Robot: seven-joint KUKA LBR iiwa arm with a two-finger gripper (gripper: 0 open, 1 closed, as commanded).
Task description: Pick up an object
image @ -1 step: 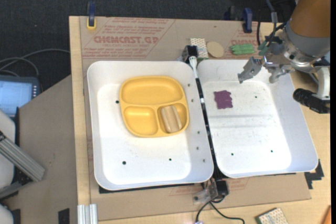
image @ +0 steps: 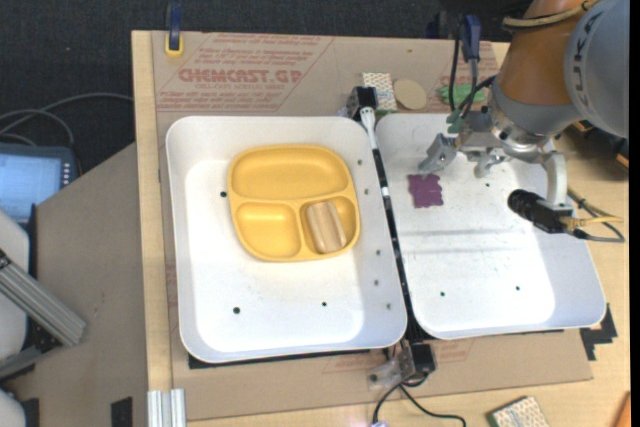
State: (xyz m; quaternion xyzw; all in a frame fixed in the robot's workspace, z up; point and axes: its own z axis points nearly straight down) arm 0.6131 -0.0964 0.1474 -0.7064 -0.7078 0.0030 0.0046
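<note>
A small flat purple piece lies in the right bin, near its far left part. My gripper hangs over the far end of that bin, just right of and beyond the purple piece. It is open with nothing between its fingers. In the left bin rests a yellow divided plate. A tan wooden cylinder lies in the plate's near right compartment.
Both bins sit on a cardboard sheet. A round tan disc and a small checkered tag lie behind the bins. A blue clamp grips the sheet's far left corner. The near half of the right bin is bare white floor.
</note>
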